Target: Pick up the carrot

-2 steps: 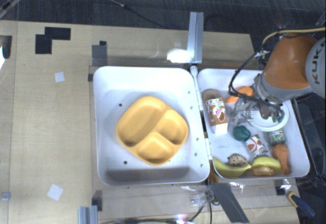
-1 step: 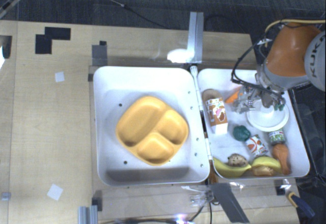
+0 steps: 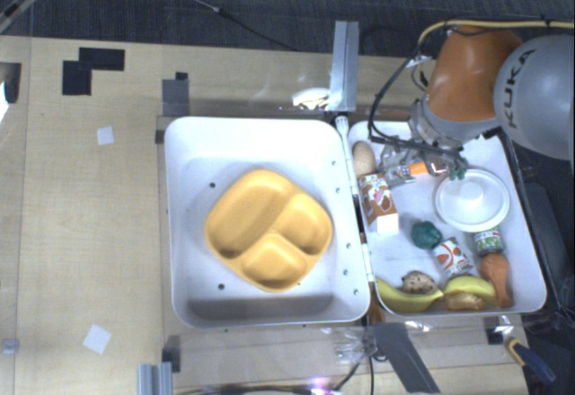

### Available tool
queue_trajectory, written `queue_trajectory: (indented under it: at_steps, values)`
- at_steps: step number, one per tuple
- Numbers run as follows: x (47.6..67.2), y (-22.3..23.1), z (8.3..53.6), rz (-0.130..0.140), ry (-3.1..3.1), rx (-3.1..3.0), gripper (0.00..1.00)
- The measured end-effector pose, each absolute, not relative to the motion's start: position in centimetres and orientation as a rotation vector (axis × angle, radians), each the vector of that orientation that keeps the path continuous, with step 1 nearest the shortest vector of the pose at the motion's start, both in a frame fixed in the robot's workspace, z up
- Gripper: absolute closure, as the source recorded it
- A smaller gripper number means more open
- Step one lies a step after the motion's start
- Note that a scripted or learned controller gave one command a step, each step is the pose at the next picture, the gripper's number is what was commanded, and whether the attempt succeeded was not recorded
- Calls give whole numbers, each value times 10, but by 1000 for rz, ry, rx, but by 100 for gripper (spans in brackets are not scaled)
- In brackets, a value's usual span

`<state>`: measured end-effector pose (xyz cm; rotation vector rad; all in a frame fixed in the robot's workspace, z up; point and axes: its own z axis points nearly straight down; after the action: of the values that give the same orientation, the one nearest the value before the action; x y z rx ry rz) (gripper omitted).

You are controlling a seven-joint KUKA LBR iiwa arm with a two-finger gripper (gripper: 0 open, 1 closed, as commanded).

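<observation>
End effector (image 3: 422,164) sits low over the back part of the right bin (image 3: 530,285), under the grey arm (image 3: 539,88) with its orange band. It is a dark tangle of metal and cables from where I stand, so I cannot tell if it is open or closed. A small orange piece shows just at its tip, but I cannot tell if that piece is a thing from the bin or a part of the tool, or if they touch.

Two white bins stand side by side on the surface (image 3: 81,241). The left bin (image 3: 189,160) holds one yellow plate (image 3: 268,228) with three compartments. In the right bin I count one carrot (image 3: 497,277), one banana (image 3: 409,297), one white bowl (image 3: 472,198), one small carton (image 3: 378,202), one can (image 3: 452,255), one green lump (image 3: 426,232), one pale egg-like thing (image 3: 363,157), one speckled round thing (image 3: 417,282) and one yellow-brown fruit (image 3: 468,292).

The carrot lies in the near right corner of the right bin, close to the right wall. It is short and thick, dull orange, with a dark green stub at its far end, which points toward the bowl. Its near end is just beside the yellow-brown fruit. It is well apart from the end effector.
</observation>
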<state>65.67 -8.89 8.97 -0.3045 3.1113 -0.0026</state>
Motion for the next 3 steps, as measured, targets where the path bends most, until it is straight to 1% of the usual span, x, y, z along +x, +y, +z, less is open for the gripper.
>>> queue_trajectory:
  at_steps: [1, 2, 3]
  values:
    - [633, -93, 114, -2, 3100, -430, 100]
    - [620, -133, 268, -12, 3002, -864, 100]
    - [595, -169, 192, -1, 3128, -192, 100]
